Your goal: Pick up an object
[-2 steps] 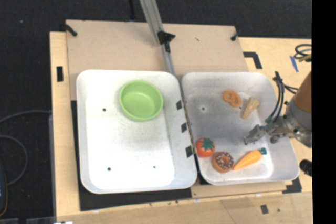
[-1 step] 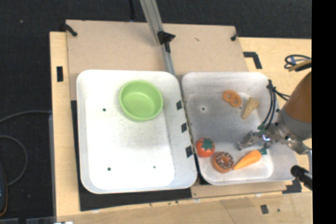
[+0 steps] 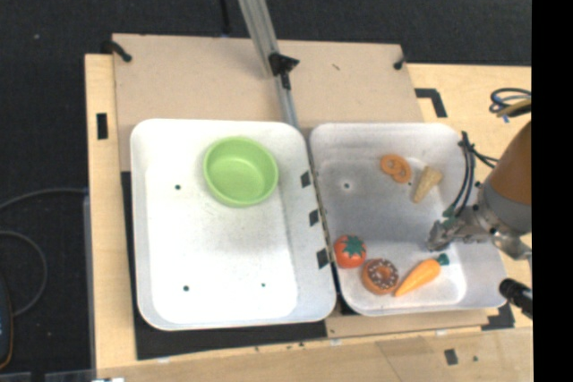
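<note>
fingers (image 3: 440, 237) low in right bin (image 3: 358, 148) | just above carrot (image 3: 418, 276)

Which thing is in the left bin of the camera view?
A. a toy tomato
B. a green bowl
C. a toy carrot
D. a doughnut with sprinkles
B. The green bowl stands in the upper part of the left bin, while the toy carrot, the toy tomato and the doughnut all lie in the right bin.
</note>
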`<state>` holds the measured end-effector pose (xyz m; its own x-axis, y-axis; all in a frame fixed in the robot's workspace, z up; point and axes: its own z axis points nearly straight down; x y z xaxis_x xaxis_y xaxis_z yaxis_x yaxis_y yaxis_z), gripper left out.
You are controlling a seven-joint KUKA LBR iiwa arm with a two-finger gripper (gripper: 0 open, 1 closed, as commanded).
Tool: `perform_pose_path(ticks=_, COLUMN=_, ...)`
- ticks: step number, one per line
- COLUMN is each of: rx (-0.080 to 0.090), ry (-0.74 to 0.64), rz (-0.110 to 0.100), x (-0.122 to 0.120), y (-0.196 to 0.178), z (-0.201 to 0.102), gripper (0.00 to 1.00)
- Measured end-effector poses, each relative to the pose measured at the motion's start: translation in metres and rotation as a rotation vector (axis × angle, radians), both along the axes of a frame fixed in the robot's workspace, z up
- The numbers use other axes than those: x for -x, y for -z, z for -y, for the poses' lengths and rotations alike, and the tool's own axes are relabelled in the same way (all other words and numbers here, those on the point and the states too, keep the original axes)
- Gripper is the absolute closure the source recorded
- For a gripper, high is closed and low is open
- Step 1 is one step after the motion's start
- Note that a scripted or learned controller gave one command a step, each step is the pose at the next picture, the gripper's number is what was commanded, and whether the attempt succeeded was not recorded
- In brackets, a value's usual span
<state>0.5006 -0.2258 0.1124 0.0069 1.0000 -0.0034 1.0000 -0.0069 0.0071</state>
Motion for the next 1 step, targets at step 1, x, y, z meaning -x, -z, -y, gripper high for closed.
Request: perform_pose_path(ticks=1, rx=0.001, ry=-0.011, rz=0.002, x=-0.0053, y=-0.0642, z=0.0019, gripper=1.00)
